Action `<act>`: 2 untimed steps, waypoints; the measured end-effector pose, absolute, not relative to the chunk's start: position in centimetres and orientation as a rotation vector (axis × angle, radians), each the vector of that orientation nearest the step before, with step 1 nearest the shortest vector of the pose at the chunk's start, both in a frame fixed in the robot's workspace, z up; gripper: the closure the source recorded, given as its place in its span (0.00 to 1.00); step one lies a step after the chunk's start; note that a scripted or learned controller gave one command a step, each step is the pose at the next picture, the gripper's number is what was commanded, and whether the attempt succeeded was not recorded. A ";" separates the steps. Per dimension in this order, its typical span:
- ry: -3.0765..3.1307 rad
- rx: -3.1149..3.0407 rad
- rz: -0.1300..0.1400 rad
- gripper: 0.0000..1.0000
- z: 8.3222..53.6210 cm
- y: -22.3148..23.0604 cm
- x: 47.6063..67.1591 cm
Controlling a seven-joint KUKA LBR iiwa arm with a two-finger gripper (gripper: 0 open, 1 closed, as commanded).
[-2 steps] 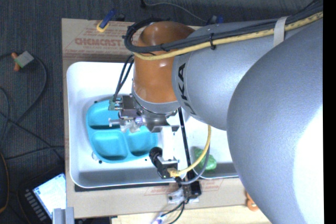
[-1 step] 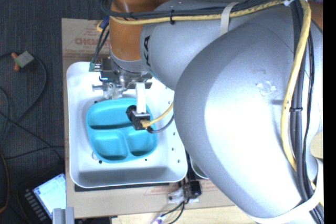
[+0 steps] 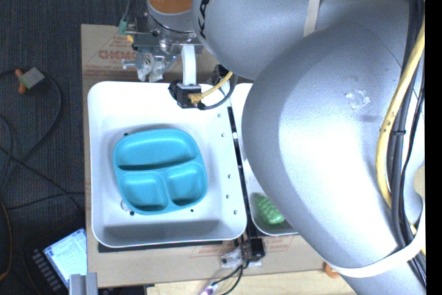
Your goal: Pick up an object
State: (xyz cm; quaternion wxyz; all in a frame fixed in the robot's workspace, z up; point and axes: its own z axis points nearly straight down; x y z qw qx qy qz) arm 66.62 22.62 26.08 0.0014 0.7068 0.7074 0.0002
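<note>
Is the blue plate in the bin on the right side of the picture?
No, the blue plate lies in the left white bin; the right bin holds something green.

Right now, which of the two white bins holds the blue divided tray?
The left bin holds the blue divided tray, which lies flat on its floor. The right bin, mostly hidden under the arm, shows a green object instead.

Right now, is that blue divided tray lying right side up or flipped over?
Right side up: the blue tray lies flat in the left bin, its three hollow compartments facing upward with raised rims around them.
</note>
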 end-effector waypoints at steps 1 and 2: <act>2.222 2.219 -0.005 1.00 20.2 23.2 66.8; 2.222 2.219 -0.004 1.00 20.3 23.3 66.8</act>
